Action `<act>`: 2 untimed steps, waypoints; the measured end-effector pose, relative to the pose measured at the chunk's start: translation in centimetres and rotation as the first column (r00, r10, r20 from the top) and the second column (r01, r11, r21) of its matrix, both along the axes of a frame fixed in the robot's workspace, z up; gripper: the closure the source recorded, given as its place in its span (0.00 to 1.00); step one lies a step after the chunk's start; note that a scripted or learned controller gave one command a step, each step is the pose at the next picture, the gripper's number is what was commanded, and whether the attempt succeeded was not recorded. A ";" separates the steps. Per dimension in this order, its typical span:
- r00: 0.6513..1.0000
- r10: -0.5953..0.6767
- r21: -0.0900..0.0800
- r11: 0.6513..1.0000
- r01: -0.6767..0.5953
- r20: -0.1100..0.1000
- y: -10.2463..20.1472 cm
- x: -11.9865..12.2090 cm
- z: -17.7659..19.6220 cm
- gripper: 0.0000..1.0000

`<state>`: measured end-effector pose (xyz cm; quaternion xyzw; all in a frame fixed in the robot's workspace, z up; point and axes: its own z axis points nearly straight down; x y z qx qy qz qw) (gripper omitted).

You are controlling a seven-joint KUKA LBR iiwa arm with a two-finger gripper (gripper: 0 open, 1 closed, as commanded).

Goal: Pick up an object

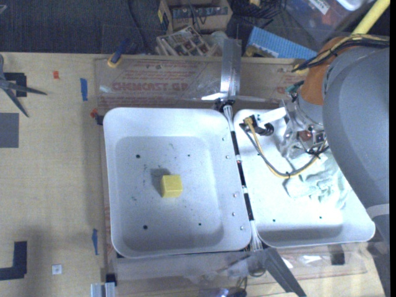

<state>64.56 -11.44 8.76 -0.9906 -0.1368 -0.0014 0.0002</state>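
Cube, small and yellow [171,185], alone near the middle of the left shallow white bin [124,121], well apart from the walls, so open to a reach from above. Gripper [302,140] over the right white bin [297,223], near a pale crumpled heap [315,184], likelier target; open or closed, impossible to tell.

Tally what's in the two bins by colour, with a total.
Yellow: 1, the block in the left bin.
Pale/whitish: 1, a crumpled item in the right bin, under the arm; it is too blurred to tell what it is.
Total: 2
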 end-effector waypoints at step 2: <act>0.998 -0.059 0.003 0.998 0.059 -0.007 0.5 -10.4 4.4 1.00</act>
